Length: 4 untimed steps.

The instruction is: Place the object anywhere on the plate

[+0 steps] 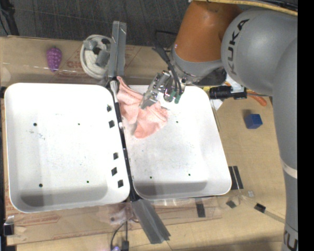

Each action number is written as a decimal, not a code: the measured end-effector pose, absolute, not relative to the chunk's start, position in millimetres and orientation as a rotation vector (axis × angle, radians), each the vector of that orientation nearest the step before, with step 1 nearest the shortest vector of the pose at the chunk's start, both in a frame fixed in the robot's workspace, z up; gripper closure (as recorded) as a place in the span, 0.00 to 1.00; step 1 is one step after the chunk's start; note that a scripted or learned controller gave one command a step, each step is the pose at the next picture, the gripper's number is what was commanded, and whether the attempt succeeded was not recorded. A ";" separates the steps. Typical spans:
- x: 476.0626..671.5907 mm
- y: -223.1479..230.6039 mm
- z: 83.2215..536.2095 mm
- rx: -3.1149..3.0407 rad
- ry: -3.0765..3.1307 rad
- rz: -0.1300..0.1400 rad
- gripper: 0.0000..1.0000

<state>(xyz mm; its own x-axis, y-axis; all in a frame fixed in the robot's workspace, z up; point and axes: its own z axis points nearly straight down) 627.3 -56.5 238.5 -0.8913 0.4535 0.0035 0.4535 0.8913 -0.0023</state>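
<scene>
Pink cloth [141,114] beneath the gripper [158,99]
The cloth is draped in the right bin's [209,177] upper-left corner, touched by the gripper; finger spacing cannot be told.

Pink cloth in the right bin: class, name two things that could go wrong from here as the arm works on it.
1. The pink cloth is limp and crumpled, and the gripper sits over its upper edge, so a grab may catch just a fold and slip.
2. The cloth lies against the divider between the left bin and the right bin, so a lift could snag it there or drag it across.
</scene>
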 end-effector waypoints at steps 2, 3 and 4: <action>618.2 53.4 240.3 0.010 -3.138 0.001 1.00; 614.9 105.5 235.4 0.010 -3.139 0.002 1.00; 615.1 105.3 235.8 0.009 -3.139 0.002 0.00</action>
